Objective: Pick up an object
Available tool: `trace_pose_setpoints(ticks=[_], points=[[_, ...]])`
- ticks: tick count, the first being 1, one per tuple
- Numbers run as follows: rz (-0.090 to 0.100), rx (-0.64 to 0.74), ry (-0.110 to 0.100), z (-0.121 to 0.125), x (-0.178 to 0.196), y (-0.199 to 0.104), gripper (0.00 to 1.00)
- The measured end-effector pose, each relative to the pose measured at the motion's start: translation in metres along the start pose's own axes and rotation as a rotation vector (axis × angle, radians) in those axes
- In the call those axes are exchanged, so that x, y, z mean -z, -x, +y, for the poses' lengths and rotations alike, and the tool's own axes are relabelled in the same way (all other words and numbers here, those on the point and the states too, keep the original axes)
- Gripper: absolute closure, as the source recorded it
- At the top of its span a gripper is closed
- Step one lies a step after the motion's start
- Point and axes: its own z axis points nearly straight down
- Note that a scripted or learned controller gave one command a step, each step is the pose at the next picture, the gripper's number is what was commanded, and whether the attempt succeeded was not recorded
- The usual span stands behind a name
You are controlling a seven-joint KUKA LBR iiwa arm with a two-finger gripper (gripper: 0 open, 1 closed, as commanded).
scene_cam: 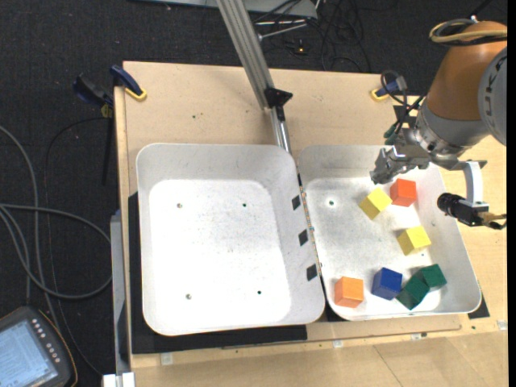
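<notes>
The right bin [339, 240] holds several small blocks. A yellow block [375, 203] and a red-orange block [403, 192] lie near its far side. Another yellow block [414, 239] sits mid-right. Along the near edge are an orange block [349, 290], a blue block [387, 283] and two dark green blocks [422, 284]. My gripper [388, 168] hangs over the far part of the right bin, just behind the yellow and red-orange blocks. I see nothing held in it.
The left bin [214, 232] lies beside the right one. A slanted metal pole [250, 55] rises from the bench behind the bins. Clamps sit at the bench's far corners [129, 83]. Cables and a tablet lie on the floor at left.
</notes>
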Motion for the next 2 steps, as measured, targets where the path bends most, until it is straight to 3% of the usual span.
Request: trace_pose_setpoints(ticks=[1,2], points=[[0.001,0.002,-0.003,0.001,0.017,0.000,1.00],[0.004,0.008,-0.010,-0.010,0.010,-0.051,1.00]])
